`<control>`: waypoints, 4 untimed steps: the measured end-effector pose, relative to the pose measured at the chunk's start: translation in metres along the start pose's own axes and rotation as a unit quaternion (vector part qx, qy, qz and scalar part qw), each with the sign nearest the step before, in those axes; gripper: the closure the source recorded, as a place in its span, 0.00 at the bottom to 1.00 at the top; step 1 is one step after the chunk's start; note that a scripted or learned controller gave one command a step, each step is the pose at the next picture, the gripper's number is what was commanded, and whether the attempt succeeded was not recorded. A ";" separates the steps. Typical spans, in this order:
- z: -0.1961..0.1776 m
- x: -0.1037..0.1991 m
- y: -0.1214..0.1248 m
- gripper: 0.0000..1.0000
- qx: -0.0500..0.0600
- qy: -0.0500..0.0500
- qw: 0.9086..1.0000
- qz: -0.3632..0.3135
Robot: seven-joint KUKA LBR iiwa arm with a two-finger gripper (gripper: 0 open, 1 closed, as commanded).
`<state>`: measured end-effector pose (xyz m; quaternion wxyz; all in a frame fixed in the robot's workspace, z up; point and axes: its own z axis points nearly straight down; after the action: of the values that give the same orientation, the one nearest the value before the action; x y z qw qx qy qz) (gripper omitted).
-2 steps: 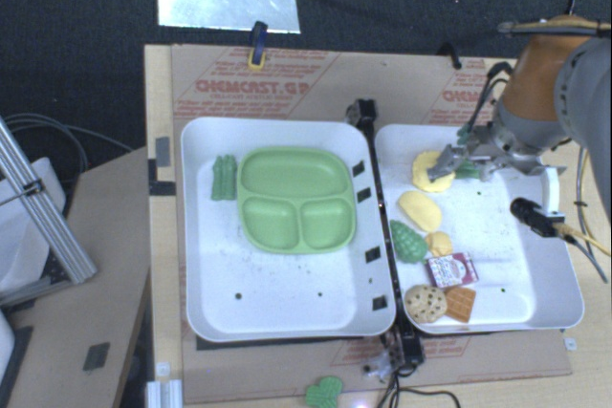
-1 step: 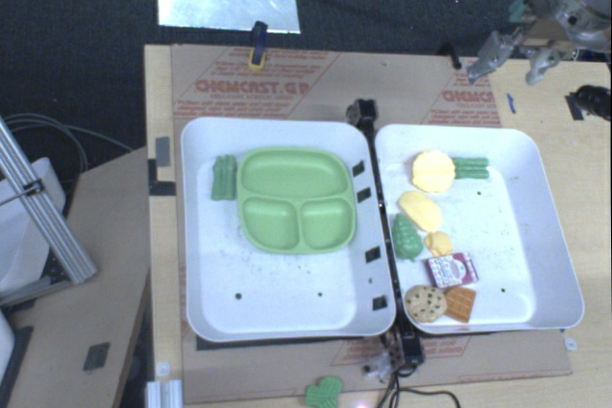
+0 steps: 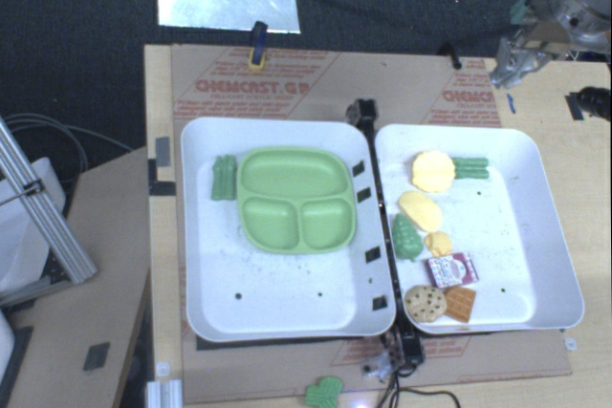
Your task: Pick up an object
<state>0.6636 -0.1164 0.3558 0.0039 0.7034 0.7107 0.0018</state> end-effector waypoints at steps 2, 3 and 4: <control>0.084 0.053 -0.066 1.00 0.005 0.002 1.000 0.005; 0.134 0.126 -0.054 1.00 0.005 0.003 1.000 0.000; 0.154 0.094 -0.101 1.00 0.006 0.001 1.000 0.006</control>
<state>0.5630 -0.0235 0.2010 -0.0012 0.7079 0.7063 -0.0014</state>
